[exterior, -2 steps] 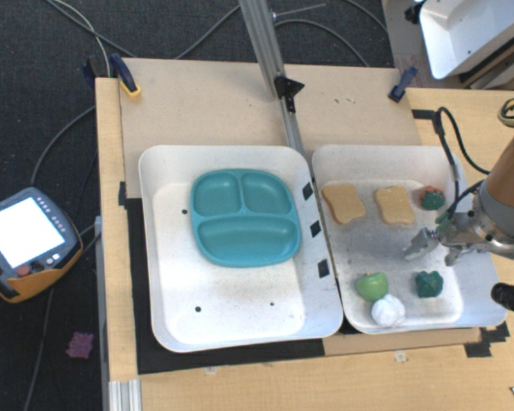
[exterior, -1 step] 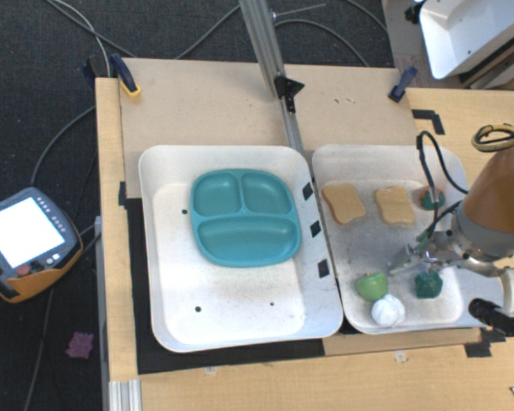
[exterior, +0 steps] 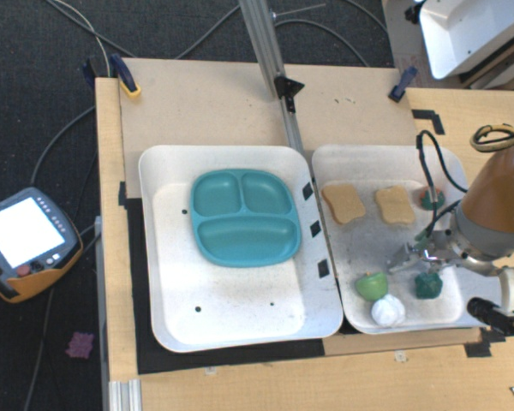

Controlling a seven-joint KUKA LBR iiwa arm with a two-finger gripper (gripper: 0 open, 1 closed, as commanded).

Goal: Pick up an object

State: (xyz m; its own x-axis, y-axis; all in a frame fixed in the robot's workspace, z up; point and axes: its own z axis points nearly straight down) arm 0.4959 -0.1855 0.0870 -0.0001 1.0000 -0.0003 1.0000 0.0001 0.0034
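1. Camera view, nearest edge of the right bin (exterior: 360, 319): a white ball (exterior: 387, 310) and a green ball (exterior: 373, 284) lie on the floor, unlifted.
2. Just beyond, the gripper (exterior: 421, 262) sits low over a dark green object (exterior: 427, 285); whether its grip is wide or closed I cannot tell, so no pickup is confirmed.
3. Farther back, two tan bread pieces (exterior: 343, 202) rest untouched.
4. In the left bin (exterior: 171, 315), a teal plate (exterior: 244, 216) lies flat.
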